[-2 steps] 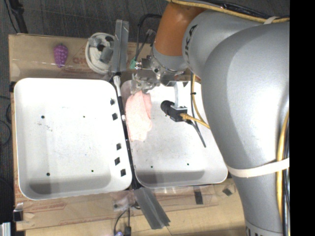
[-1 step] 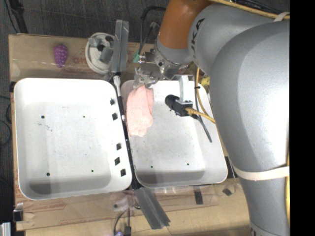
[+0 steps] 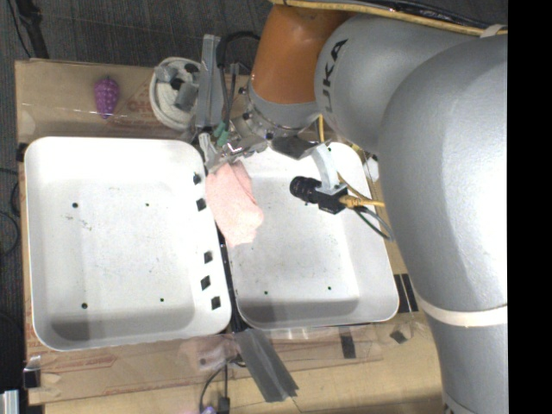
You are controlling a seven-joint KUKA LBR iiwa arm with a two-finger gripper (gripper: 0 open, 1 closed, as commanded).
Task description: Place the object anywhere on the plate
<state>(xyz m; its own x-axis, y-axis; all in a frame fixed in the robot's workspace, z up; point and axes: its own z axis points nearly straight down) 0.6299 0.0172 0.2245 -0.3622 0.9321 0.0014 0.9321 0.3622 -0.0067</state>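
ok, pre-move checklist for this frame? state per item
1. Pink cloth hanging at the gripper: ok.
2. Cloth firmly between the fingers: cannot tell.
3. Cloth clear of the rim between the left bin and right bin: not ok, it drapes over the rim.
4. Plate to place on identified: cannot tell.
5. Purple object away from the bins, on the bench: ok.

A small purple, knobbly, grape-like object (image 3: 106,96) lies on the tan wooden bench top (image 3: 60,84), well to the left of the jaws and beyond the bins. Nearer the jaws, just up and left of them, sits a round white coiled holder (image 3: 170,93) with grey parts inside.
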